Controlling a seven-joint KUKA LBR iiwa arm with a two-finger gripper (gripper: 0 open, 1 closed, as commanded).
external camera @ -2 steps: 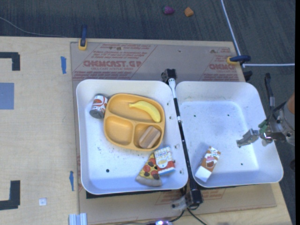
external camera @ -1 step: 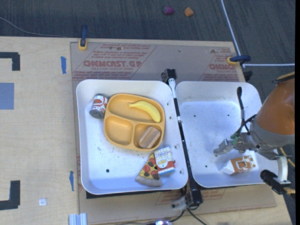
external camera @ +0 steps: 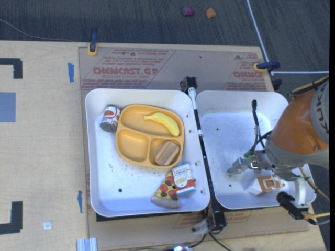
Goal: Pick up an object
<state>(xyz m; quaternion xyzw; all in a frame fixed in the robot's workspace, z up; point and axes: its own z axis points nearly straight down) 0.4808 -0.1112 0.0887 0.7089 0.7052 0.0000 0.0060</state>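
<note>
The landmark here is the right bin (external camera: 225, 109), the white one on the arm's side of the bench. Near its front edge lies a small white carton (external camera: 268, 184) with an orange mark, and this looks like the thing to pick up. The gripper (external camera: 239, 167) is inside the right bin too, just to the left of the carton, low over the bin's white floor. Its fingers look partly open with nothing between them, but they are small and hard to see well. The grey and orange arm (external camera: 301, 132) hangs over the right bin's right side and covers part of the carton. One thing that could go wrong is that the fingers close on air, because the gripper sits beside the carton and not over it. The carton could also slide into the front wall of the bin if a finger pushes it. Farther off, past the right bin's left wall, is the left bin (external camera: 97, 156), with a pizza slice (external camera: 166, 190), a small box (external camera: 183, 178), a yellow plate (external camera: 133, 143), a banana (external camera: 163, 122) and a can (external camera: 109, 118). Those are well apart from the gripper.
</note>
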